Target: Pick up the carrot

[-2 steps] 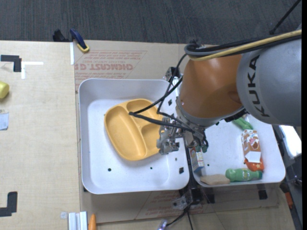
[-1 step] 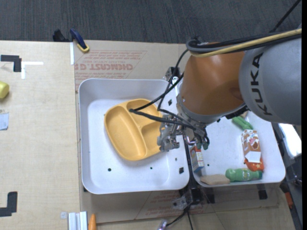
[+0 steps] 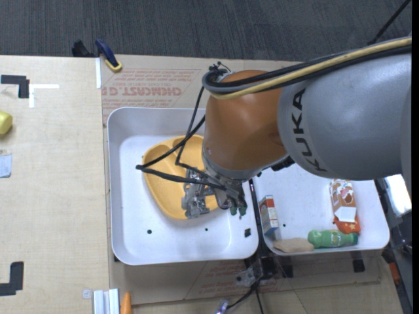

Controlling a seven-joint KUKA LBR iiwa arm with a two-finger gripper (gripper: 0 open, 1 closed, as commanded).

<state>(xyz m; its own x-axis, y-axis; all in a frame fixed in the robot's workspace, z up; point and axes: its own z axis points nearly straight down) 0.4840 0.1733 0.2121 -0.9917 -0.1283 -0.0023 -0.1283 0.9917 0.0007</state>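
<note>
From here I can't pick out the carrot with any certainty. The nearest thing to it in colour and shape is a small orange stub (image 3: pixel 124 300) on the bench, outside the left bin (image 3: pixel 116 195) and past its near corner. It is cut off by the picture's bottom edge and too little shows to tell.

Pale wood bench (image 3: pixel 52 208), dark grey floor (image 3: pixel 196 12) beyond, poss. carpet, even light.

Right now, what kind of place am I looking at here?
Most likely a robotics lab test bench, not a kitchen. A grey KUKA arm reaches over two shallow white bins holding toy-like groceries, such as a green bottle, and the wooden bench carries black tape marks.
</note>
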